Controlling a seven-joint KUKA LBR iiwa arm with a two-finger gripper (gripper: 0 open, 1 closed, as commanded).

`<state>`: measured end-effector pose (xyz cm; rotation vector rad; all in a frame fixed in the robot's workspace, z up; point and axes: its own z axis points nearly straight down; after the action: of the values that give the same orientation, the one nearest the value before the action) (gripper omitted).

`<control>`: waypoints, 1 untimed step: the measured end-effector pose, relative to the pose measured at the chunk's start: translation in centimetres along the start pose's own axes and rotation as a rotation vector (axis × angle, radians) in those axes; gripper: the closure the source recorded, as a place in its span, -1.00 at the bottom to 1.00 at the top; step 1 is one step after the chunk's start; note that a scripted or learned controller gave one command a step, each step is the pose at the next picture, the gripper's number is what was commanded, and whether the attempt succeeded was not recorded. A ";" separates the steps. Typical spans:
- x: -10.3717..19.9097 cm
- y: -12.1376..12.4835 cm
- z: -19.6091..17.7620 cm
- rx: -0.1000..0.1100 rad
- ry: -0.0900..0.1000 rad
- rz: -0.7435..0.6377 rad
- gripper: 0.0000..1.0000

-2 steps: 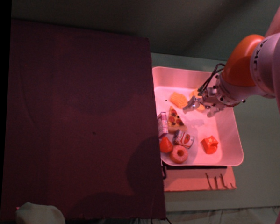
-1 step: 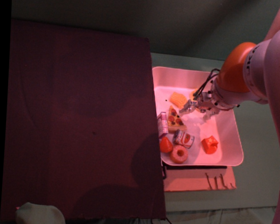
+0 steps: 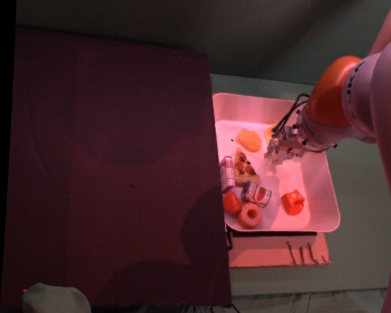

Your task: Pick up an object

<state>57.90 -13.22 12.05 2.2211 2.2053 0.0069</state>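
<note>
A large dark maroon sheet (image 3: pixel 109 174) covers the left part of the surface, and its right edge overlaps the left rim of the white bin (image 3: pixel 310 221) that carries all the small things. The arm (image 3: pixel 355 95) reaches in from the right, its orange band above the bin's far right corner, and the tool (image 3: pixel 274 152) hangs over the middle of the bin's far half; whether it is spread or pressed together cannot be told, and nothing shows pinched in it.

Just left of the tool, toward the bin's far left, lies a ridged orange chip-like piece (image 3: pixel 249 138). A small orange thing (image 3: pixel 269 131) sits right behind the tool, partly hidden by it. Nearer the bin's middle lies a pizza slice toy (image 3: pixel 244 167), and a slim pink-and-white packet (image 3: pixel 228 174) lies along the left rim beside it. Toward the near left corner cluster a red strawberry-like piece (image 3: pixel 231 202), a small labelled can (image 3: pixel 257 194) on its side, and a doughnut (image 3: pixel 250 215) close to the near rim. An orange-red block (image 3: pixel 292 202) lies apart from them, toward the near right corner.

A pale rounded thing (image 3: pixel 52 301) shows at the sheet's near left corner.
</note>
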 end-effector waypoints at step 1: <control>0.6 -0.4 -5.4 0.002 0.002 -0.005 1.00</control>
<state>57.41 -12.56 17.45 2.2181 2.2126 0.0070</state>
